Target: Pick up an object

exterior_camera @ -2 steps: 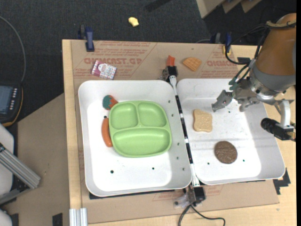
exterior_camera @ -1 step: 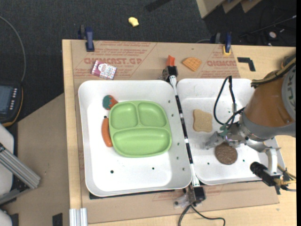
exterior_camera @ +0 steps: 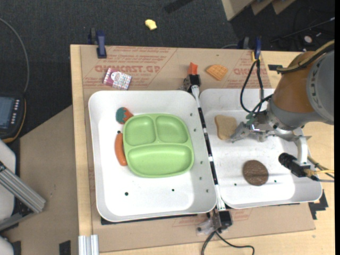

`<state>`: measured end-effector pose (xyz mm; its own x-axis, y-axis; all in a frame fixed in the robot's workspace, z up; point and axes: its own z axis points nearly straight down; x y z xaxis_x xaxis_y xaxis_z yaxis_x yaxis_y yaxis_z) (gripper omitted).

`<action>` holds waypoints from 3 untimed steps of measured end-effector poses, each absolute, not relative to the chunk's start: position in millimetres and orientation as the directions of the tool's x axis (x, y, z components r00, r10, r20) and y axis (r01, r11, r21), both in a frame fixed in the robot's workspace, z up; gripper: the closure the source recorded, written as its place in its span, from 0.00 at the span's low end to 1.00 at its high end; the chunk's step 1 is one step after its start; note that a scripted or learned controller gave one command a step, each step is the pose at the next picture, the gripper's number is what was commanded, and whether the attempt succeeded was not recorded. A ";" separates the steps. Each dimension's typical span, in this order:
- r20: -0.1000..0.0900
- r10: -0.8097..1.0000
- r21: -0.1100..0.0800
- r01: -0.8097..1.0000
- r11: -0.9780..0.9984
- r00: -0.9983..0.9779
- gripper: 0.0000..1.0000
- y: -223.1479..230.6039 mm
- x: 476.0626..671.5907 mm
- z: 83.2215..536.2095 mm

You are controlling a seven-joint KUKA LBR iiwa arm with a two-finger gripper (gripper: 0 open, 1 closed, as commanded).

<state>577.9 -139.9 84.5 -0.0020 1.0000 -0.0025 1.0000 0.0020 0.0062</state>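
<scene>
Overhead slanted view of both bins (exterior_camera: 106, 195)

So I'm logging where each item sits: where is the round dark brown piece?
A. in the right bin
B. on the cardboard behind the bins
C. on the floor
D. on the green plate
A: the round brown piece lies on the right bin's white floor.

Even, bright overhead light washes the white bins (exterior_camera: 159, 206) nearly to glare, with faint soft shadows. The dark floor (exterior_camera: 42, 15) stays dim. The picture looks slightly soft and grainy, perhaps from compression.
</scene>
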 end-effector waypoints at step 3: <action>-0.002 1.000 0.005 1.000 0.002 -0.002 0.00 -116.2 575.3 84.9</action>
<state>575.3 -116.2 84.9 -0.0017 1.0000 -0.0022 1.0000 0.0017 0.0046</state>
